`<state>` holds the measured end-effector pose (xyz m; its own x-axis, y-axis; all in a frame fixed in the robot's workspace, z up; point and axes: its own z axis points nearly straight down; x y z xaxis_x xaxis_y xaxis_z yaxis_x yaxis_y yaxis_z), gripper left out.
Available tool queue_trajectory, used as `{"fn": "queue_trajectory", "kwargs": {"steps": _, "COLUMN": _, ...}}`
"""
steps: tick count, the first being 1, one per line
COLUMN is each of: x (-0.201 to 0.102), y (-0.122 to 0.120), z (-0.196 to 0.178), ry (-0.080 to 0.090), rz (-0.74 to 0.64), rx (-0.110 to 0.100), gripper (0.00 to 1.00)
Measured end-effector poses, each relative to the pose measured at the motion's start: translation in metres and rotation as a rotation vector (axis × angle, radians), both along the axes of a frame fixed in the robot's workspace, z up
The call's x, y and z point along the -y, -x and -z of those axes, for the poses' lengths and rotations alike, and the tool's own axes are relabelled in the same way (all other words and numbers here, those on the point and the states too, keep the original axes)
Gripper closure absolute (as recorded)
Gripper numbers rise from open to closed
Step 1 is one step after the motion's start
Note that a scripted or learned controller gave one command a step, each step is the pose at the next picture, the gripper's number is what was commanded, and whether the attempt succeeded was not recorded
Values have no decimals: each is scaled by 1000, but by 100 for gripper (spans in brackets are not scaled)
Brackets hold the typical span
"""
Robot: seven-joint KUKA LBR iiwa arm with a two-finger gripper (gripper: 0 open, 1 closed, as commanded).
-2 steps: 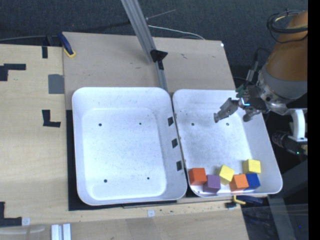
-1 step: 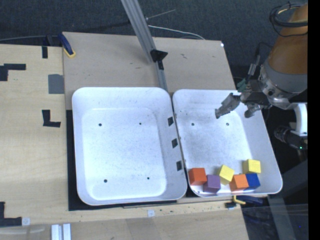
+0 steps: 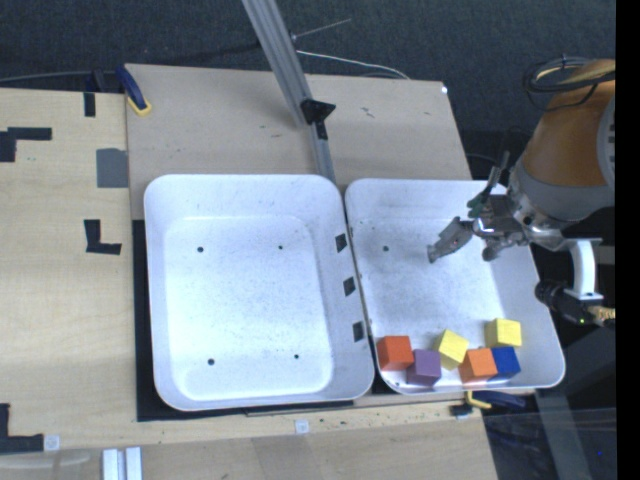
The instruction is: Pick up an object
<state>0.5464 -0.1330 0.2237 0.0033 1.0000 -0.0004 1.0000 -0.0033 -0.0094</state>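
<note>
Bins sit side by side on the bench. Far to the left of the gripper (image 3: 452, 241) lies the left bin (image 3: 160, 208). The right bin (image 3: 400, 193) is the one the gripper hangs over, near its middle and toward its right wall.

Blocks cluster along that bin's near edge, all below the gripper in the camera view. Leftmost, below and left of the gripper, is an orange block (image 3: 395, 350), with a purple block (image 3: 427, 365) touching it. A yellow block (image 3: 452, 346) lies almost straight below the gripper and is the nearest. Below and to the right sit a second orange block (image 3: 478, 364), a blue block (image 3: 505, 361) and a second yellow block (image 3: 504, 331).

The blocks are near-cubes with no long axis, so heading matters little; the yellow one below sits turned at a slant.

Whether the gripper is open or closed I cannot tell. Nothing is seen between its tips.
</note>
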Motion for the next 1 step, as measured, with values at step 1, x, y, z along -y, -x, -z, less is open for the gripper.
{"fn": "queue_trajectory", "kwargs": {"steps": 1, "x": -62, "y": 12, "z": -64, "ry": -2, "rz": -11, "rx": 14, "gripper": 0}}
